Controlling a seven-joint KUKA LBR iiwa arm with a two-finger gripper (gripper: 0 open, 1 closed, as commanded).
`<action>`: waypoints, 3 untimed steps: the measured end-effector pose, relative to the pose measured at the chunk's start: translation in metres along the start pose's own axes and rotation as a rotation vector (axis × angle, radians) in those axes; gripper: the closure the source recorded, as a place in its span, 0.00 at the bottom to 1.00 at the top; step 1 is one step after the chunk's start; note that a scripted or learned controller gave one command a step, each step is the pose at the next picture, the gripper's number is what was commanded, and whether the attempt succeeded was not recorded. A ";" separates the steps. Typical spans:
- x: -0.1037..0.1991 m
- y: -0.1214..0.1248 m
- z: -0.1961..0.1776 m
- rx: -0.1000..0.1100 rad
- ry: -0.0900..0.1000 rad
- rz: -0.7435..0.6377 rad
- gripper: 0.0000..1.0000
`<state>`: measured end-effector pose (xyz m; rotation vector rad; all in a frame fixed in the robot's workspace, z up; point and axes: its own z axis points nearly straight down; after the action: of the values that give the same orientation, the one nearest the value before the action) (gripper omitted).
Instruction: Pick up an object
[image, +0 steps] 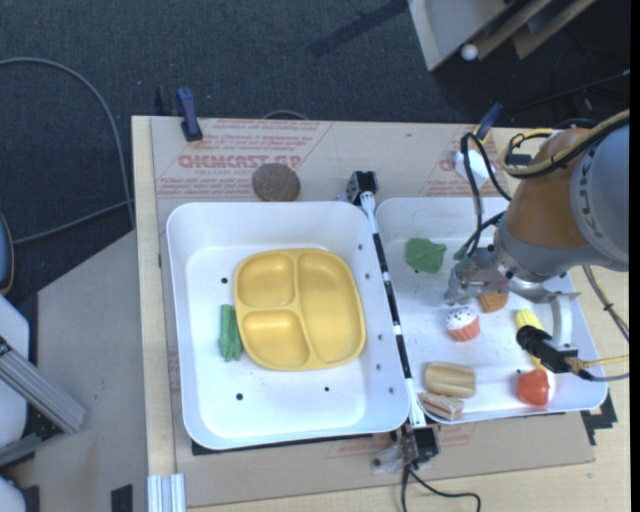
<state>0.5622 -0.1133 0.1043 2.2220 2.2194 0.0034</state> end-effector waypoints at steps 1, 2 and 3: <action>0.000 0.000 0.000 0.000 0.000 0.000 0.00; -0.001 -0.029 0.020 0.005 0.000 0.000 0.00; -0.001 -0.028 0.009 0.000 0.000 -0.001 1.00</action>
<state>0.5343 -0.1139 0.0949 2.2215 2.2204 0.0030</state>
